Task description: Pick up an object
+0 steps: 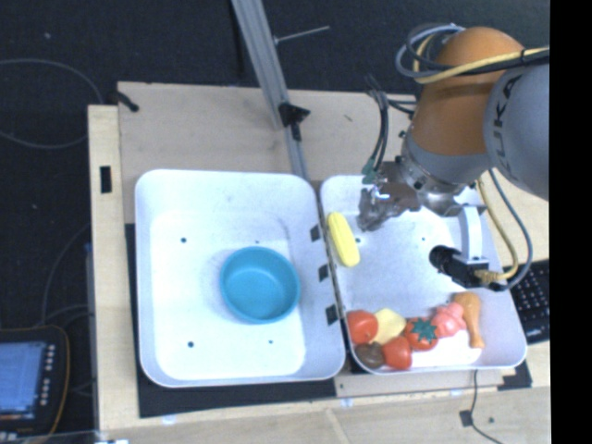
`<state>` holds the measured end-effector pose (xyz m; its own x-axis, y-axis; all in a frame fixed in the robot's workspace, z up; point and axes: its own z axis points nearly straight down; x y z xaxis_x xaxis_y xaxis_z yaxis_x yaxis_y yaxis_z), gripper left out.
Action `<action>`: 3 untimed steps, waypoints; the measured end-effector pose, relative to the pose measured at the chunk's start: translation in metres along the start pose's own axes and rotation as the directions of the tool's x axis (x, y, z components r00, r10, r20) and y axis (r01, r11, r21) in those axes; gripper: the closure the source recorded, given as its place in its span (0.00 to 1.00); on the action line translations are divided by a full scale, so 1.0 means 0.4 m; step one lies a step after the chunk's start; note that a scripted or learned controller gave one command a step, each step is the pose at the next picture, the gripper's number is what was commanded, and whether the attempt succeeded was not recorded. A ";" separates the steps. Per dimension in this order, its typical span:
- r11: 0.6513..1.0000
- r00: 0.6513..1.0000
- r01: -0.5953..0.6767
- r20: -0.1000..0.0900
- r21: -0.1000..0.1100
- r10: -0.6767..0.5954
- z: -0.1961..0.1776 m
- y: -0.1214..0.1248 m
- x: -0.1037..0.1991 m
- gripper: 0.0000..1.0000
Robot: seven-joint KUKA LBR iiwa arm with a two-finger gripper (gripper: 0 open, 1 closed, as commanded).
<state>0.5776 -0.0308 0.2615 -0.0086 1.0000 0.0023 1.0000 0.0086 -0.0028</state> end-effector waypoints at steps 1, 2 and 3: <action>1.000 1.000 0.000 0.000 0.001 0.000 0.032 -0.038 0.131 1.00; 1.000 1.000 0.002 -0.001 -0.005 -0.002 0.010 -0.058 0.258 1.00; 1.000 1.000 -0.004 0.000 -0.004 0.004 0.012 -0.057 0.249 0.00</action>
